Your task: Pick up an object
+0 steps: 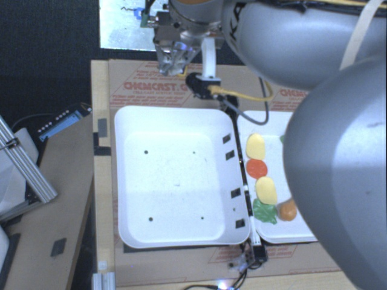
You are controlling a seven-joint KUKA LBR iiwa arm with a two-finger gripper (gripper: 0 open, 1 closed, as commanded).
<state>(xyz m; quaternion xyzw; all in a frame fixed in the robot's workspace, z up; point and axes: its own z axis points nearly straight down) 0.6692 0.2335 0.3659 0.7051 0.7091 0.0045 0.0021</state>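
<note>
My gripper point(174, 60) hangs high above the back edge of the left bin point(130, 162), at the top of the view, and nothing shows between its fingertips. The right bin point(273, 135) holds a row of small things along its left side: a yellow piece point(256, 145), a red piece point(257, 168), a second yellow piece point(266, 190), a green piece point(263, 211) and an orange piece point(286, 210). My grey arm covers most of the right bin.
A black divider with clips point(240, 162) runs between the two bins. Both bins rest on a cardboard sheet point(145, 86). A metal rail point(27, 168) and a blue-edged device point(60, 122) lie off the bench at the left.
</note>
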